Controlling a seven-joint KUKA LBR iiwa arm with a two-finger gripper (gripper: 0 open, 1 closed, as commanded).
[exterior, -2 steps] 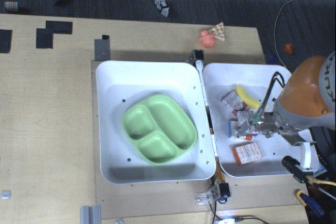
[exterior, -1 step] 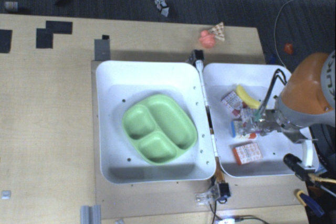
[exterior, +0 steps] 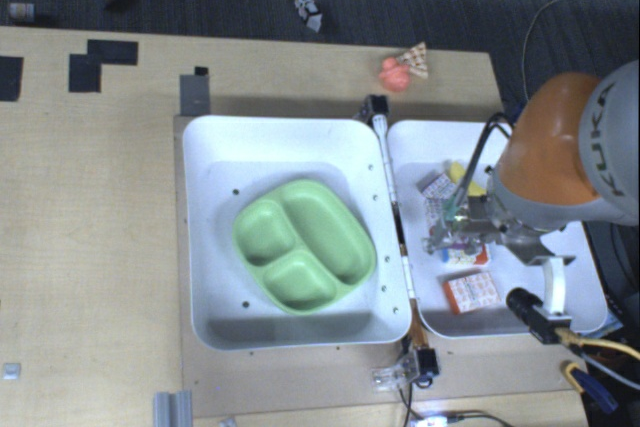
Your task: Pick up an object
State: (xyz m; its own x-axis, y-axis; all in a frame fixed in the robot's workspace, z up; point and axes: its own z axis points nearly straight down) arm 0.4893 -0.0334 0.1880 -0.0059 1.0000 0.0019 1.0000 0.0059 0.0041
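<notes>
My gripper (exterior: 458, 233) is low in the right bin (exterior: 430, 315), among a small heap of objects near the bin's middle. A red and white packet (exterior: 471, 291) lies flat just in front of the gripper. A grey and white packet (exterior: 436, 185) and a yellow object (exterior: 457, 172) lie behind it. Another red item (exterior: 468, 258) shows right under the gripper. The arm's grey and orange body (exterior: 550, 155) covers the bin's right half. Whether anything sits between the fingers cannot be made out.
The left bin (exterior: 210, 155) holds a green three-compartment plate (exterior: 303, 243). A pink ball-like thing (exterior: 396, 74) and a small cone-like thing (exterior: 416, 61) lie on the bench behind the bins. A black rod (exterior: 383, 145) runs along the rim between the bins.
</notes>
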